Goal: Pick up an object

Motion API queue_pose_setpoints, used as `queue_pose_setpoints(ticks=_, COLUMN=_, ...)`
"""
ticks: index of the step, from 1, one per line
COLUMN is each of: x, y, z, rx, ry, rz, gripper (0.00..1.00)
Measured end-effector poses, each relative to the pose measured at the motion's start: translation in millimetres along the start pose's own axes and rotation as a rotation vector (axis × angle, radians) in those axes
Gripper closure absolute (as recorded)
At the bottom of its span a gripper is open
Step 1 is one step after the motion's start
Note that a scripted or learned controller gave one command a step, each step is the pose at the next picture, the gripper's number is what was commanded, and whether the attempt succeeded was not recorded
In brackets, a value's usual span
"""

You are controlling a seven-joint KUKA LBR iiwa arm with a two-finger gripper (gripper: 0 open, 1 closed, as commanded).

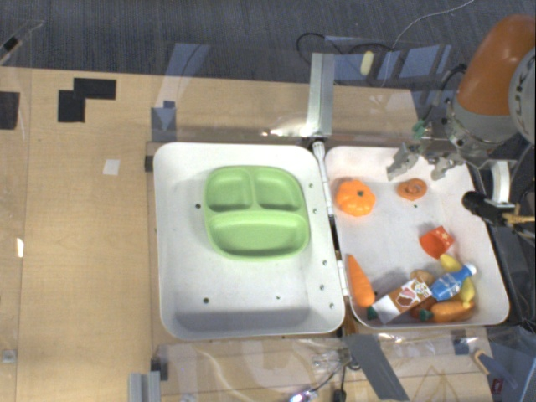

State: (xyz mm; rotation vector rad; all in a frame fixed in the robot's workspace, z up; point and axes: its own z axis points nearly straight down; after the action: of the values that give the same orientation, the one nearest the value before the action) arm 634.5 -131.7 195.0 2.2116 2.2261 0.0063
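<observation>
My gripper (417, 167) hangs over the far part of the right bin (499, 262), its two fingers spread open with nothing between them. Just in front of it lies a small flat orange round piece (411, 190). An orange toy pumpkin (355, 198) sits to the left near the bin's inner wall. A small orange-red cup-like piece (435, 241) lies mid-bin. At the near end are a carrot (360, 281), a blue bottle (452, 283), a yellow banana-like piece (453, 264), a small printed carton (404, 296) and an orange item (452, 311), packed close together.
The left bin (184, 291) holds a green divided plate (255, 212). A metal bar (322, 99) rises behind the seam between the bins. Cables and a white fitting (500, 182) hang by the arm at the right bin's far right edge.
</observation>
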Motion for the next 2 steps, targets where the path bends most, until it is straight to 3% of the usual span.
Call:
queue_pose_setpoints(ticks=1, x=41.8, y=-3.2, z=93.8, rx=-0.004, ry=-0.001, rz=0.096, gripper=0.00)
queue_pose_setpoints(ticks=2, x=43.7, y=-1.1, z=82.0, rx=-0.010, ry=0.001, rz=0.094, gripper=1.00)
